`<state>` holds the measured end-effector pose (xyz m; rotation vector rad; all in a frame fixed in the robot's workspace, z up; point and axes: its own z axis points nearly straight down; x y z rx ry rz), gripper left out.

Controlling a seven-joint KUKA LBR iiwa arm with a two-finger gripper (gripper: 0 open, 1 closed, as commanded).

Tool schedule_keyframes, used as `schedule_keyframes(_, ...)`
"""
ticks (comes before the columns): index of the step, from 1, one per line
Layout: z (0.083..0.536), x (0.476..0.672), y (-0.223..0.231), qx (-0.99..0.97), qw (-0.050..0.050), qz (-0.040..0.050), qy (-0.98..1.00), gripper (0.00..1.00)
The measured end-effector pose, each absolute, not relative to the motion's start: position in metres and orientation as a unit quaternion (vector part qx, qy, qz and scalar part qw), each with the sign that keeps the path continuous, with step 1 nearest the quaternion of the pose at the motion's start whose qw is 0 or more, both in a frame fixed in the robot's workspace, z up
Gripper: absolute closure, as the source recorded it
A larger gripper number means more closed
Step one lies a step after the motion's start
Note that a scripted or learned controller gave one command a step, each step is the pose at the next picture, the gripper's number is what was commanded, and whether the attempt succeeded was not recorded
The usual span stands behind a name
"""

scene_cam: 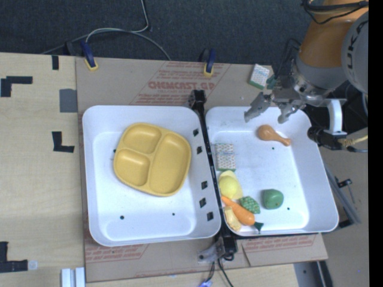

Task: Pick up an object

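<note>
The small orange drumstick-shaped toy is seen lying in the right white bin, near its far wall; to the left, a yellow divided plastic plate is held in the left white bin; above the toy, the tool is spread open, nothing gripped
</note>
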<state>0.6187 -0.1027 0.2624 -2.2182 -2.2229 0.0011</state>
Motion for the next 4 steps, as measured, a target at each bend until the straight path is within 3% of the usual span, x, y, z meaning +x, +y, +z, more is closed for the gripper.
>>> schedule_keyframes(1,0.203,0.632,-0.151,-0.707,0.001,0.0019,-0.707,0.00)
schedule_keyframes(2,0.134,0.667,-0.187,-0.707,0.001,0.0016,-0.707,0.00)
schedule_keyframes(3,0.087,0.669,-0.188,-0.706,-0.002,0.0002,-0.708,0.00)
schedule_keyframes(4,0.097,0.670,-0.188,-0.705,-0.004,0.0006,-0.709,1.00)
